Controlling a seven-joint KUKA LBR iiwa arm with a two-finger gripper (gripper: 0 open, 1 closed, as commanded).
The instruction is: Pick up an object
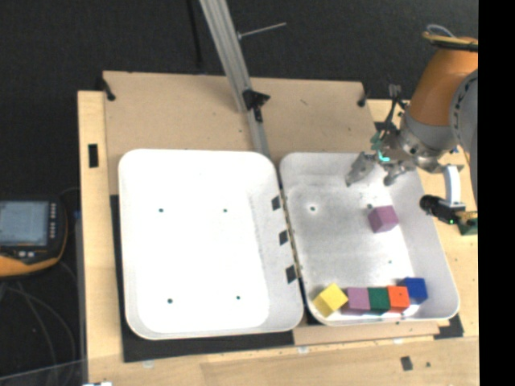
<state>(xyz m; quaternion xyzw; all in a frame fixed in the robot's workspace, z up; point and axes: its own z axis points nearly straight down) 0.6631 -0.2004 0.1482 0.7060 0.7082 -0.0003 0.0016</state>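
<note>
In the right bin (322, 240) a purple block (382, 218) lies alone near the middle right. Along the bin's front edge sits a row of blocks: yellow (330, 299), purple (357, 300), green (378, 299), orange (398, 297) and blue (415, 289). My gripper (372, 172) hangs over the bin's far right part, above and a little behind the lone purple block. Its two fingers are spread apart with nothing between them.
The left bin (201, 240) lies beside the right one. A slanted metal pole (233, 59) runs from the top down to the bins' shared back corner. A black device (28, 230) sits off the bench at the left.
</note>
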